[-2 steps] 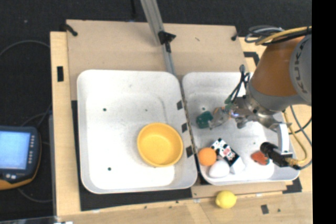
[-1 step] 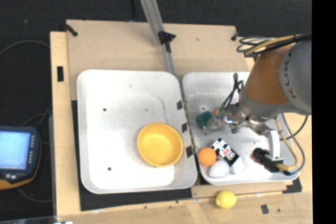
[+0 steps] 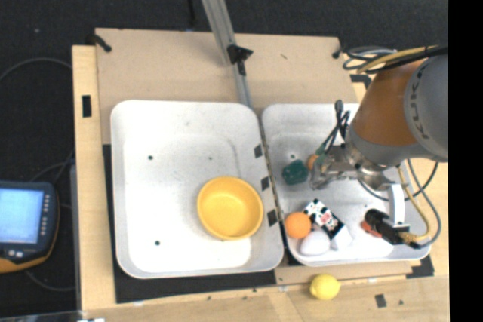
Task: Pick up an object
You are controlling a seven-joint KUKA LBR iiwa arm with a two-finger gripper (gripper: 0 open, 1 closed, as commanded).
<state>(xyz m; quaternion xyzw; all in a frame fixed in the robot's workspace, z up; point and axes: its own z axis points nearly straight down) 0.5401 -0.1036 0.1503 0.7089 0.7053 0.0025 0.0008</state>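
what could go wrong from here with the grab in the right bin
1. The hand sits right beside the green object near the right bin's left wall, so a slightly off close could nudge it against the wall rather than grip it.
2. The orange ball, white object and black-and-white patterned object are clustered tightly; reaching there could catch two things or push them apart.
3. The yellow lemon-like object lies outside both bins.

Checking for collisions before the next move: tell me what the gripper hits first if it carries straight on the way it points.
Judging from above, the gripper points leftward and down, and the dark green object lies right beside it, so probably that first. Depth is unclear; it might reach the right bin floor instead.
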